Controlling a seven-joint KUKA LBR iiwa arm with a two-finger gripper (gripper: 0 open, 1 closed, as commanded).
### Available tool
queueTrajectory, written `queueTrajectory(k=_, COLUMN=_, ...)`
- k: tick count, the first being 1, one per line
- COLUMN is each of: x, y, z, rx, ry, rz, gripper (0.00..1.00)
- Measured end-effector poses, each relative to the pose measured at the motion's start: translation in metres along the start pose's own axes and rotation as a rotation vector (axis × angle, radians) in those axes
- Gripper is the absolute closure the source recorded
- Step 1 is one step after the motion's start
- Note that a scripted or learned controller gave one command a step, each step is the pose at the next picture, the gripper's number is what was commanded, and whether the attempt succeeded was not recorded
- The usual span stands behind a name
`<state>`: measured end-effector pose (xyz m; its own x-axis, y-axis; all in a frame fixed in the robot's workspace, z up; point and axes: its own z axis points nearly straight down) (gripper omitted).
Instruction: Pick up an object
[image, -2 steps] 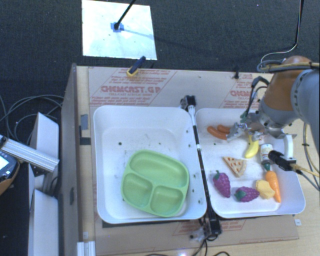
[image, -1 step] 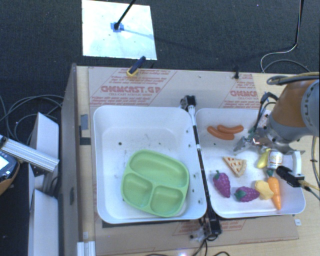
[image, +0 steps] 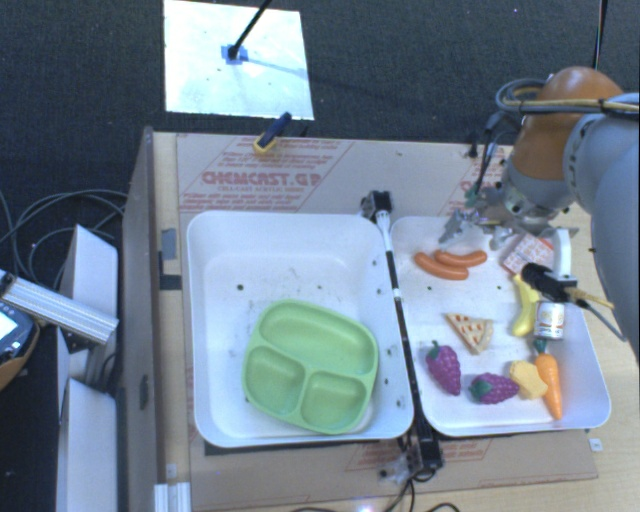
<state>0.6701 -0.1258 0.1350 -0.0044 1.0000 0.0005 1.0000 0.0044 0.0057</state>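
1. Task item: two orange-red toy sausages (image: 450, 263) lie side by side and touching, near the back wall of the right bin (image: 500, 300); smooth, rounded ends, lengthwise across the bin.
2. Gripper (image: 470, 232): hangs just behind the sausages at the bin's back edge; jaws stand apart with nothing between them.
3. Writing: "CHEMCAST GP" in red print on the brown board (image: 300, 165) behind the left bin (image: 230, 290); the smaller print around it is illegible.
4. Surroundings, right bin: checkered packet (image: 523, 253) just right of the sausages; banana (image: 523, 305) and small jar (image: 549, 320) beside each other; pizza slice (image: 470, 330) mid-bin; purple grapes (image: 444, 367), yellow block (image: 525, 377) and carrot (image: 551, 387) along the front.
5. Left bin: a green divided plate (image: 310, 365) lies at its front.
6. Obstruction: nothing lies on the sausages.
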Motion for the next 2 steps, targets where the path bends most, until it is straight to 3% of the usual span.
queueTrajectory(k=1, x=-0.004, y=-0.034, z=-0.012, rx=0.003, ry=-0.002, rz=0.002, gripper=0.0)
queueTrajectory(k=2, x=0.018, y=-0.008, z=0.043, rx=0.003, ry=-0.002, rz=0.002, gripper=0.0)
